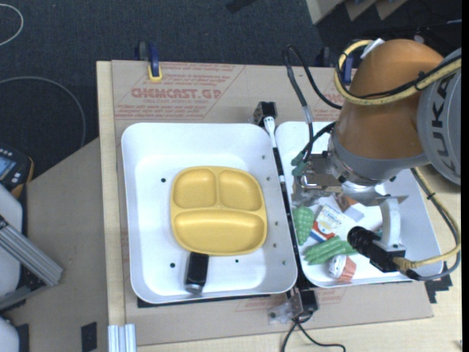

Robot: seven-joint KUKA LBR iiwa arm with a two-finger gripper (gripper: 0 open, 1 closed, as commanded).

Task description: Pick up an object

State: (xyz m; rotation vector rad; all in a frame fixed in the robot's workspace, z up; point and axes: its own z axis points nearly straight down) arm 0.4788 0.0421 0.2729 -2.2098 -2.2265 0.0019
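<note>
- The yellow divided tray (pixel 218 210) I see in the left bin (pixel 143 196) looks like smooth moulded plastic with a soft sheen.
- Both that bin and the right bin (pixel 432 218) read as glossy white plastic.
- The bench (pixel 183 94) top behind the tray looks like matt brown cardboard with red print.
- Just in front of the tray, a small dark block (pixel 196 271) has a shiny metallic end.
- The arm's orange band (pixel 385 97) is smooth and glossy.
- Right of the tray, green pieces (pixel 327 249) look like plastic; the wrappers (pixel 327 222) look like printed paper or foil.
</note>
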